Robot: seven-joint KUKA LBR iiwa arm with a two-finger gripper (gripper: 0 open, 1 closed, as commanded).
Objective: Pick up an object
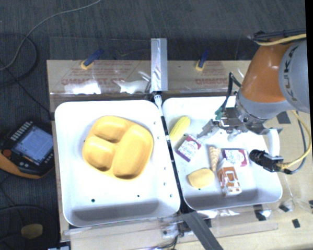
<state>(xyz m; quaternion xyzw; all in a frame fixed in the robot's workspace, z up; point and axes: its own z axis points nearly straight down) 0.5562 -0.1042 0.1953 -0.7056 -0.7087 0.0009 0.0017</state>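
Right bin [265, 194]: corn [179, 126] at upper left, purple packet [188, 148] below it, potato [200, 177], cone [214, 157], orange carton [230, 179], white-purple packet [234, 157]. End effector [209, 128] above the purple packet, nothing gripped; finger spread cannot be told. Left bin [69, 152]: yellow bread mould [118, 146].

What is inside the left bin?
The left bin holds one big yellow block with three rounded lobes, lying near its middle. A few dark dots mark the white floor. Whatever lies beneath the block is covered.
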